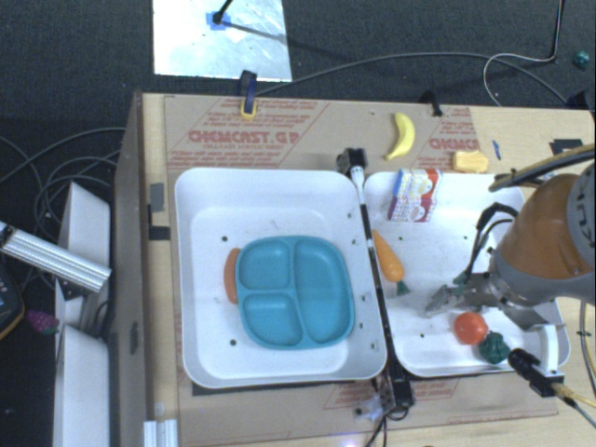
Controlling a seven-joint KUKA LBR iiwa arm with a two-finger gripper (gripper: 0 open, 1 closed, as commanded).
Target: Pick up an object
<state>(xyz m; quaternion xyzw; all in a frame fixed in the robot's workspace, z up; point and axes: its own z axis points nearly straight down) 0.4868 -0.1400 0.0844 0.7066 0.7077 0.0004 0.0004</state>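
The gripper (445, 298) hangs low in the right bin (438, 366), spread apart and holding nothing. The tomato (470, 327) lies just beside it. Nothing is picked up yet, so the grab and lift are left.

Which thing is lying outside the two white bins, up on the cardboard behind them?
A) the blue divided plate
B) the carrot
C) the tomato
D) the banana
D: the banana lies on the brown cardboard behind the right bin, while the carrot and tomato sit inside that bin and the blue divided plate sits in the left bin.
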